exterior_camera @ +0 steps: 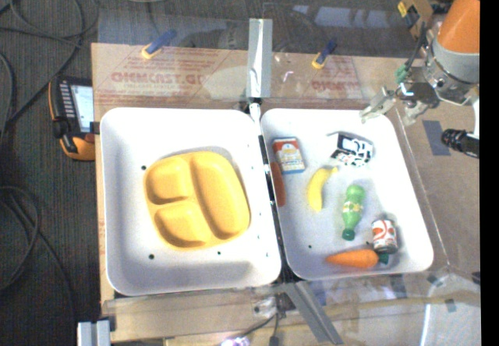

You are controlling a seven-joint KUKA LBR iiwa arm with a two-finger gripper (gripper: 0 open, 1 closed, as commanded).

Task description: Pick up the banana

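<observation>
The banana (316,187) lies in the right bin (405,173), between a small red box (289,156) and a green bottle (352,210). The end effector (386,105) hovers over the bin's far right corner, fingers spread, grasping nothing

Dark grey carpet floor (47,259) crossed by loose black cables (23,5). Brown board (195,75) across the bench under clear plastic sheeting. Orange-and-black handset (72,114) lying at the board's left edge.
</observation>
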